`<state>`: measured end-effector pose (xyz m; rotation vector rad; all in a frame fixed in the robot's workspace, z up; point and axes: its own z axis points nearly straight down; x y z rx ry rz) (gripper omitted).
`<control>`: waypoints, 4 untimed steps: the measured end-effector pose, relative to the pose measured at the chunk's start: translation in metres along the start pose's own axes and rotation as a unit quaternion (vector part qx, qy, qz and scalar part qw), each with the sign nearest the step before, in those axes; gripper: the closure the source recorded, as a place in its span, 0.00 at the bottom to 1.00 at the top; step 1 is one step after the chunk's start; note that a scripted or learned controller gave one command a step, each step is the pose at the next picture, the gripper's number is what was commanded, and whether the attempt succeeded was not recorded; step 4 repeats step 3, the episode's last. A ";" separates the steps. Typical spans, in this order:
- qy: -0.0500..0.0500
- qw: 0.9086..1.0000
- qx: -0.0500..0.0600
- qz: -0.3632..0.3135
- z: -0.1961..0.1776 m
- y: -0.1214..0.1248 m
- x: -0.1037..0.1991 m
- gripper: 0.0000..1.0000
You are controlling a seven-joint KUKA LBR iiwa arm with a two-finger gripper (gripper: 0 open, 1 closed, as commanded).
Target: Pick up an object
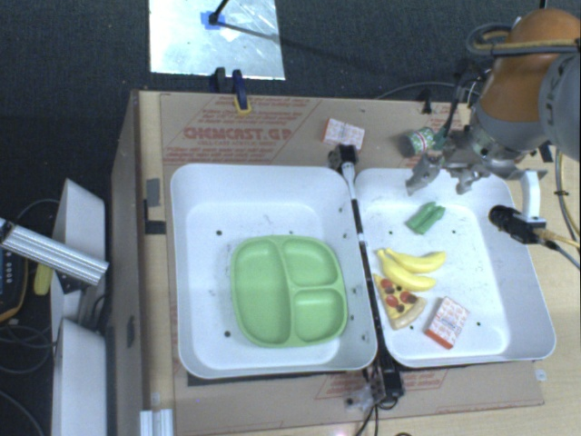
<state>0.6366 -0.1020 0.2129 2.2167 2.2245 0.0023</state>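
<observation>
The arm (531, 71) is running out past the picture's right and top edges, so its upper part is cut off. The small tin (419, 140) lying just left of the fingers (419, 176) is too blurred for its label to be read. The print on the small card (344, 133), farther left of the fingers, and on the red-and-white packet (447, 322), well below them, is also too small to be read.

we look down from one fixed camera above the bench (272, 130), at a slant and from some height, taking in both white bins (272, 189); the arm (531, 71) enters at the right edge.
</observation>
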 end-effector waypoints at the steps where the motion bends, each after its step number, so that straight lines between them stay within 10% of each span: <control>1: 0.000 1.000 0.000 0.001 0.129 0.007 -0.042 0.00; 2: 0.000 1.000 -0.001 0.001 0.117 0.008 -0.043 1.00; 3: 0.000 1.000 -0.001 0.000 0.027 -0.009 0.033 1.00; 4: 0.000 1.000 -0.001 0.000 0.027 -0.009 0.033 1.00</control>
